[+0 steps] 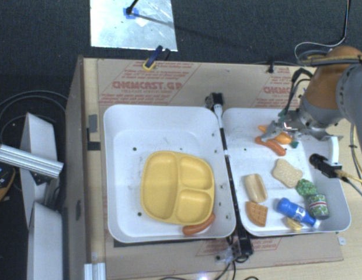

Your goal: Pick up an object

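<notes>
Grey arm's tool [284, 128] low over small orange plastic carrot [273, 144] in right white bin [343, 206] (finger state impossible to tell), yellow divided plate [176, 186] well left of it.

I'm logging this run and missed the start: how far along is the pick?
Done: the arm has reached into the right bin, with the gripper low at its far end. In hand: it sits right over the orange items, but the view does not show anything held between its fingers. Left: securing a grasp and lifting. The cracker, blue bottle and waffle lie untouched in the bin.
</notes>
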{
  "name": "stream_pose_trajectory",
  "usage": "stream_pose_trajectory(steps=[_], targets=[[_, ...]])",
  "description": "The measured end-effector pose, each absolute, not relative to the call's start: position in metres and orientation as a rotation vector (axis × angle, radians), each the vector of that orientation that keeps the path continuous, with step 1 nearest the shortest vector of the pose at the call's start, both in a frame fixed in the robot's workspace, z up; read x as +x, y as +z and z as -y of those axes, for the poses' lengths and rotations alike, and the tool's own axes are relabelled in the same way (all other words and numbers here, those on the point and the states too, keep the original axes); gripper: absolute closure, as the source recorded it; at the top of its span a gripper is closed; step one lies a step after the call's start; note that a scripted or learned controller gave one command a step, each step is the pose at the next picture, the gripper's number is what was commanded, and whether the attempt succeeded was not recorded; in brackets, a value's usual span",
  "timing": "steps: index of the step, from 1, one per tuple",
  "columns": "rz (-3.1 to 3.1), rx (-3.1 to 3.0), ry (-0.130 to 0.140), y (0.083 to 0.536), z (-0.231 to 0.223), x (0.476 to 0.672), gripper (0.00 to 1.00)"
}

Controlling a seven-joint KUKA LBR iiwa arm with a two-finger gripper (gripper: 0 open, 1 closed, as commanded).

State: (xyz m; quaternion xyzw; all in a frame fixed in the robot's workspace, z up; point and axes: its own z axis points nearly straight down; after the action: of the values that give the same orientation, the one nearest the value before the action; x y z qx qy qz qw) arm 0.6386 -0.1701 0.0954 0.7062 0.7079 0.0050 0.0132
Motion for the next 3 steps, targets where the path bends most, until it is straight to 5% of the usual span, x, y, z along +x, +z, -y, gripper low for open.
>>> stream_pose_trajectory(steps=[1, 2, 3], targets=[[-2.204, 2.195, 0.023, 0.108, 0.17, 0.641, 1.0], [-2.205, 2.196, 0.023, 0.108, 0.17, 0.641, 0.0], [-2.225, 2.216, 0.001, 0.084, 0.149, 0.626, 0.0]])
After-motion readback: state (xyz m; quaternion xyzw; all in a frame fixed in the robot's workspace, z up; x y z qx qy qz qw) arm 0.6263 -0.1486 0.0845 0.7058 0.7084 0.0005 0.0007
